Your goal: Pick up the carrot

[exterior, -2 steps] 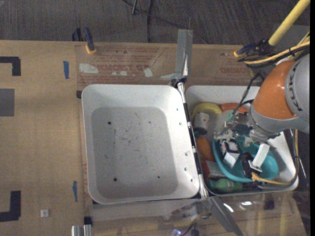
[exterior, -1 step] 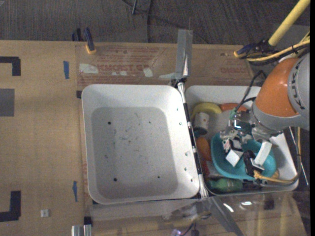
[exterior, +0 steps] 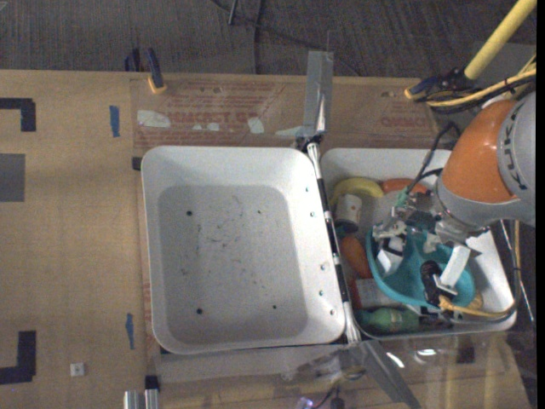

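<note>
Orange carrot (exterior: 358,256) lies just left of the hand (exterior: 407,228), whose finger state I cannot tell.

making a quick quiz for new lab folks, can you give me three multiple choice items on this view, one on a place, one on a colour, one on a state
1. Over which bin is the gripper?
A. left bin
B. right bin
C. neither, it is over the bench

2. What colour is the band above the arm's wrist?
A. blue
B. green
C. orange

3. How does the right bin look?
A. crowded with items
B. turned upside down
C. stacked inside the left bin

Answers:
1 B, the gripper sits among that bin's items.
2 C, the orange band shows at right.
3 A, a yellow item, a teal item and others fill it.
</note>
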`<state>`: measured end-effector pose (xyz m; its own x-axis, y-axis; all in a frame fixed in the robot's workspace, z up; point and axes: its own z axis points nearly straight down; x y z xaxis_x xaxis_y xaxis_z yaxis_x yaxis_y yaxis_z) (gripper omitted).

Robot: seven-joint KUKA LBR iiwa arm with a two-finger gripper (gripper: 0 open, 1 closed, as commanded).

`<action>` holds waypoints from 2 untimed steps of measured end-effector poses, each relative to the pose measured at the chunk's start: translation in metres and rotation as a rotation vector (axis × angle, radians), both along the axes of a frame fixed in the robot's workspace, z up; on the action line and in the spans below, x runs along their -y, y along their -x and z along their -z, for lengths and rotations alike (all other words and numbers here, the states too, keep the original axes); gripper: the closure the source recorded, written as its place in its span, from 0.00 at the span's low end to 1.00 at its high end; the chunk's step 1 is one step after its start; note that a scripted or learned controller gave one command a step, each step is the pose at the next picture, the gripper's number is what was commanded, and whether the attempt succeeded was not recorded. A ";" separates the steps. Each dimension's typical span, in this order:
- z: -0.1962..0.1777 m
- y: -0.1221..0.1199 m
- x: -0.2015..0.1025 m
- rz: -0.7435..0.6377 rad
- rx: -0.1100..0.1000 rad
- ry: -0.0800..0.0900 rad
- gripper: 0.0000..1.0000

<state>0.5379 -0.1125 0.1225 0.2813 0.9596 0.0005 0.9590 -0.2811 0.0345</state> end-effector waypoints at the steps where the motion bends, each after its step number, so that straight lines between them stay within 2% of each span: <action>1: 0.031 -0.064 0.009 0.134 -0.019 -0.007 0.00; 2: 0.031 -0.062 0.036 0.423 -0.014 -0.015 0.00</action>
